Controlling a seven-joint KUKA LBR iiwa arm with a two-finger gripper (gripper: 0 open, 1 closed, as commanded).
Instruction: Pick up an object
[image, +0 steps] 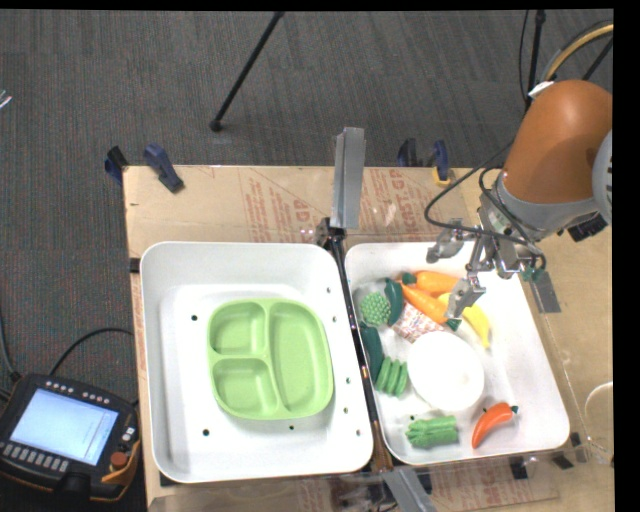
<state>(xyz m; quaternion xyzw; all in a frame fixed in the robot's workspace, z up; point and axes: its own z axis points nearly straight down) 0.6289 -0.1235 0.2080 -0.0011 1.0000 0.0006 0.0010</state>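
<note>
Over the right bin (545, 385), gripper (468, 296) hangs by the carrot (436, 282).
We cannot tell its grip; carrot, far side, looks light, stiff, slick plastic — we'd pinch mid-body.

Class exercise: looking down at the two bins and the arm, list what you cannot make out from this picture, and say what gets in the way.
- Whether the gripper holds anything: too small and cluttered in the camera view.
- The carrot: partly covered by the gripper.
- The packet under the white plate: print too small, and the plate hides its lower edge.
- The handheld screen: text blurred.
</note>
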